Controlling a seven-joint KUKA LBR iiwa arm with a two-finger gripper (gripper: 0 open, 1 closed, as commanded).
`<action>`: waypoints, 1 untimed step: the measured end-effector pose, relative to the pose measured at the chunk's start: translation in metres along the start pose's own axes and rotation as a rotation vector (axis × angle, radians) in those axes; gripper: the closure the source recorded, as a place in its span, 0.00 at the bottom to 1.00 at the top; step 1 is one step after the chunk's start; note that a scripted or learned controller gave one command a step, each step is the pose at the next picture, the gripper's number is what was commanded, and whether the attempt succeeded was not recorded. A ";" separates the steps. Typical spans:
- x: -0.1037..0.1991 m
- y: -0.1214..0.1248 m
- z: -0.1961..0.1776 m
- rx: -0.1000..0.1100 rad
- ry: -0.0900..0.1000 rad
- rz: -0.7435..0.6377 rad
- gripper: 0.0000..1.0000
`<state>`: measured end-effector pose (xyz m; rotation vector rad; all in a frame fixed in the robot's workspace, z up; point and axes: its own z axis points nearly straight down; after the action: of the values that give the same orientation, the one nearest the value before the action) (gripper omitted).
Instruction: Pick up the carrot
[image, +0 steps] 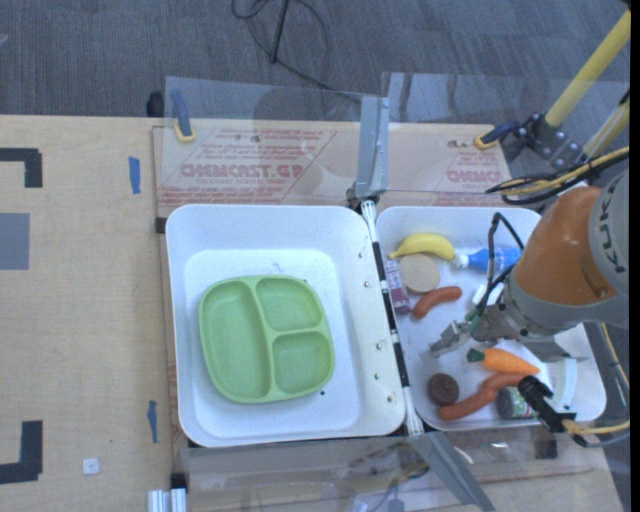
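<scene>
Both bins (190, 300) are looking like matt white foam or plastic with a faintly speckled surface. Green divided plate (267, 337) is reading as smooth moulded plastic with a slight sheen. Bench (80, 300) is showing as pale unfinished wood, matt. Clear sheet (260, 160) behind the bins is reflecting like glossy acrylic. Carrot (510, 362), banana (425, 245) and sausages (437, 300) are looking like smooth toy plastic, slightly glossy. Arm's orange band (560, 260) is shining as glossy painted shell; gripper (455, 338) is looking like dull grey metal.
</scene>
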<state>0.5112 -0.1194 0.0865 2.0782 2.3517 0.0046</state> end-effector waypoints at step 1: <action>-0.002 -0.001 -0.010 -0.001 -0.002 0.005 1.00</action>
<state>0.5107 -0.1211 0.0964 2.0825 2.3453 0.0039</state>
